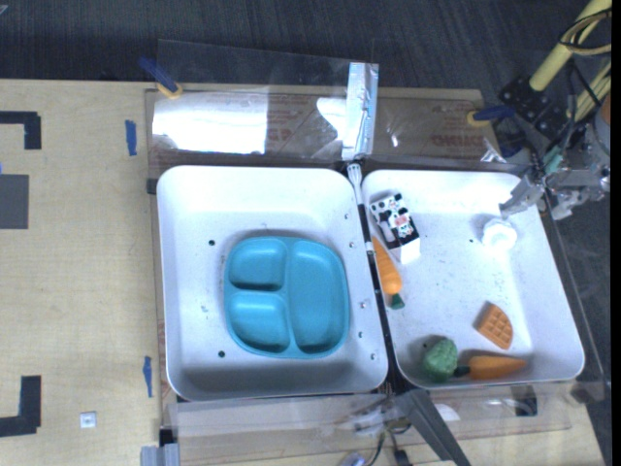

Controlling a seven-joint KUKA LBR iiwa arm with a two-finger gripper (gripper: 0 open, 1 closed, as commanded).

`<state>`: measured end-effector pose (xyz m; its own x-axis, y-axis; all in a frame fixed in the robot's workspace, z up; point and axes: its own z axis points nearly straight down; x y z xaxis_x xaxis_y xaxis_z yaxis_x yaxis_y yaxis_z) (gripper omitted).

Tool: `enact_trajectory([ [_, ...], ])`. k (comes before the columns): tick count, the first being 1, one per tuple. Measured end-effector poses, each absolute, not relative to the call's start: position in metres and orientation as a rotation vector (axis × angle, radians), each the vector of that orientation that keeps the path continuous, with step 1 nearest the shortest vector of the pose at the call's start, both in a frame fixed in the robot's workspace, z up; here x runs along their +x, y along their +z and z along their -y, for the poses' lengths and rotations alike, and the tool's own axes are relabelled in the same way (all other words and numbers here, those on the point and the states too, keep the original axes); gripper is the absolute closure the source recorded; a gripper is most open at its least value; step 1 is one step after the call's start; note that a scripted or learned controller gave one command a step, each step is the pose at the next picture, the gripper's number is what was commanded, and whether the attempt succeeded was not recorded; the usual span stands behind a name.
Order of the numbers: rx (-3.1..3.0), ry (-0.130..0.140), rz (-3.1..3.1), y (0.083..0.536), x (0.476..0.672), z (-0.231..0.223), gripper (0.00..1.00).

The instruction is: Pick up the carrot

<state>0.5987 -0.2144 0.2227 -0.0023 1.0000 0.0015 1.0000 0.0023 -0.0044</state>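
An orange carrot (388, 270) with a small green end lies along the left wall of the right bin (548, 260), just below a black-and-white carton (396, 224). A second orange carrot-like piece (497, 365) lies at the bin's front edge, next to a green leafy lump (440, 355). My gripper (529, 194) hangs at the bin's far right corner, well away from both orange pieces and just above a white round object (500, 234). Nothing shows in its grasp.
The left bin (184, 260) holds a blue divided plate (287, 294). An orange waffle-like piece (495, 325) lies in the right bin's front right. A clear plastic sheet (291, 115) runs behind both bins. Cables and the arm crowd the upper right.
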Motion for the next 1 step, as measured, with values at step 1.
enact_trajectory([
  [1, -2.367, 0.003, 2.060, 0.2607, 0.5549, 0.1910, 0.00],
])
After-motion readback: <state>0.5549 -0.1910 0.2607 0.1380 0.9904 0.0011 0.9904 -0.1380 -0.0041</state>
